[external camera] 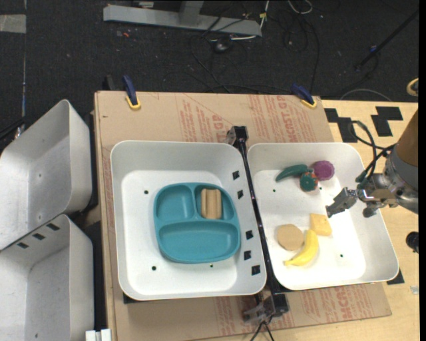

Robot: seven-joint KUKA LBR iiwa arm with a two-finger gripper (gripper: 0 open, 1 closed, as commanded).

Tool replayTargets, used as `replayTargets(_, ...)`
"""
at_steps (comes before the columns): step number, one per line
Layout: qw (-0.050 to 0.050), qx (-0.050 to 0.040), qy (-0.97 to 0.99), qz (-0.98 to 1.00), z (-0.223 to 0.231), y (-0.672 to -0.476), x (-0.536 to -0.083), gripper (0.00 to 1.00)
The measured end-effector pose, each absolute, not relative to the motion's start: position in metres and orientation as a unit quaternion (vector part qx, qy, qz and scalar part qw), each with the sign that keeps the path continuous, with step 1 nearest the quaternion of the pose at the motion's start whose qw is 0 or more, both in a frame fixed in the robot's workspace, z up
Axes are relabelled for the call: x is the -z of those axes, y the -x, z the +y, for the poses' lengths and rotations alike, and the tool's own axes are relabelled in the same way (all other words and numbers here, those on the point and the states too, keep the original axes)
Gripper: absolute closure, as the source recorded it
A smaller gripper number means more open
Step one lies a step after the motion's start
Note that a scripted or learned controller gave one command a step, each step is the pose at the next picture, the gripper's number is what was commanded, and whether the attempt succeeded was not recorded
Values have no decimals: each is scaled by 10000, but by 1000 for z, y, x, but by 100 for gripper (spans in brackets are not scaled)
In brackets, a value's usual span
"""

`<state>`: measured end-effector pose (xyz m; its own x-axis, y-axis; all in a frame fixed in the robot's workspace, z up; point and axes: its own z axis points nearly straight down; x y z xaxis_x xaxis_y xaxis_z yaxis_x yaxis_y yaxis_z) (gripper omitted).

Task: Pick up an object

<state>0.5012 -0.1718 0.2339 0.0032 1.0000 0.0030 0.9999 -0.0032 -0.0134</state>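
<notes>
The jaws (341, 203) are seen above the right bin (373, 266), reaching in from the right edge at the end of the grey arm (406, 156). Whether they are parted or closed cannot be told from this slant, and nothing is seen gripped by them. Their dark tip is placed just above and to the right of a yellow wedge (321, 225), apart from it.

In the right bin, the yellow wedge is laid touching a banana (304, 252), and a tan round biscuit (289, 237) is set just beside the banana on its left. Nearer the far wall a green pepper (291, 172), a small teal piece (307, 182) and a purple ball (323, 169) are grouped close together.

In the left bin (133, 266) a teal divided plate (193, 233) is placed, and a tan bread stick (211, 203) is laid in its upper right compartment.

Both bins are carried side by side on a cardboard-covered tabletop (180, 116), with yellow clamps (133, 100) fixed at its far edge. Two more white bins (40, 173) are stacked tilted at the left. A dark carpeted floor (60, 40) crossed by cables is seen beyond, with a metal bar (180, 20) lying at the top.
</notes>
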Motion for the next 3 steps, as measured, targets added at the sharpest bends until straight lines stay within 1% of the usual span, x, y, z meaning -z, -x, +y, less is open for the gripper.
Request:
replayTargets(1, 2, -2, 7068, -7074, -171, -504, -240, 0)
replayTargets(2, 10, -6, 7077, -7066, -170, -501, -198, 0)
replayTargets(3, 23, -10, 7080, -7062, -167, -498, -135, 0)
